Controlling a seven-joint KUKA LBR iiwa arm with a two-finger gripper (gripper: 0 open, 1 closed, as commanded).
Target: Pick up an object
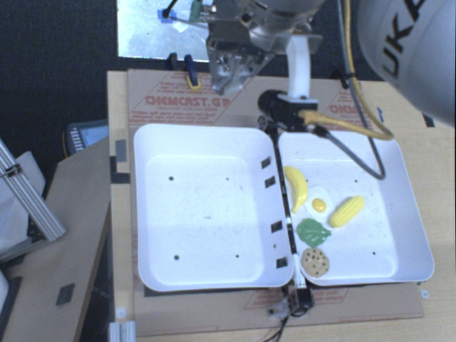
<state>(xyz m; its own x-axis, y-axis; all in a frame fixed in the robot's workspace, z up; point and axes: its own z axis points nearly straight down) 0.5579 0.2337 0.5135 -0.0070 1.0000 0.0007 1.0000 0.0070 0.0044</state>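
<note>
The arm [399,27], grey with an orange band, enters from the upper right and ends above the far edge of the tabletop [178,98], behind both bins. Its hand [229,73] hangs over the brown board there, carrying nothing; whether it is released or clenched cannot be told at this angle.

The left bin [153,191] lies below and in front of the hand. The right bin [399,212] lies in front of the hand and to its right, and it holds all the objects, well apart from the hand.

Objects, all grouped near the divider between the bins:
- banana [297,185], nearest the hand;
- corn cob [347,211], just right of the egg;
- fried egg [318,204], touching the banana's lower end;
- green leaf [312,231], just below the egg;
- cookie [315,262], farthest from the hand, near the front rim.
</note>
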